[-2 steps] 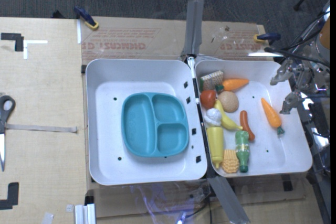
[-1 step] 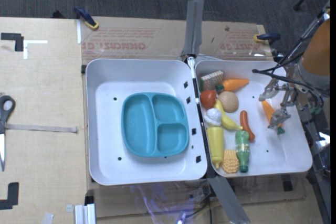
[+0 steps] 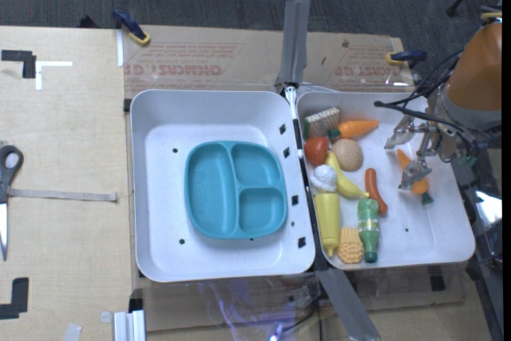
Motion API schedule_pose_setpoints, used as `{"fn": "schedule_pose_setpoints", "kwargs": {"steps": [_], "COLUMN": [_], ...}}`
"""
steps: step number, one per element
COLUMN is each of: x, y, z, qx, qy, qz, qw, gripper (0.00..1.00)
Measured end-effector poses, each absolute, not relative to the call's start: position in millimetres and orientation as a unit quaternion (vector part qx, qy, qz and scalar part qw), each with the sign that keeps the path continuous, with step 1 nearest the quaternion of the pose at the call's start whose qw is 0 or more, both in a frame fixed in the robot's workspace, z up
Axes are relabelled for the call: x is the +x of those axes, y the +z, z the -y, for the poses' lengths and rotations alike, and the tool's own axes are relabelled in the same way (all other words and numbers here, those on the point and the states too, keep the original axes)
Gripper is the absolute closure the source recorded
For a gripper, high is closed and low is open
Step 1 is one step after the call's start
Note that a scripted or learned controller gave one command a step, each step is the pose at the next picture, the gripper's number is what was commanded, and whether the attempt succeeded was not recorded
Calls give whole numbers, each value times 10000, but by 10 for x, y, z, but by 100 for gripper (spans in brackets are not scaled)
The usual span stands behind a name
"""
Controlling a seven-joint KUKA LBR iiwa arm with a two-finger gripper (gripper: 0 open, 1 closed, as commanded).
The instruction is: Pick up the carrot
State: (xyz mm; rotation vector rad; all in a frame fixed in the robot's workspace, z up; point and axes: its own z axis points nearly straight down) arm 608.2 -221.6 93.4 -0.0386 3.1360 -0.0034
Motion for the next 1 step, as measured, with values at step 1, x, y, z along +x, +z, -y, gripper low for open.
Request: {"fn": "schedule_pose_setpoints", "kwargs": {"steps": [1], "x": [6105], "y": [1048], "z": [2209], "qx": [-139], "qy": [-27], "qz": [-9999], "qw": [58], "gripper": [100]}}
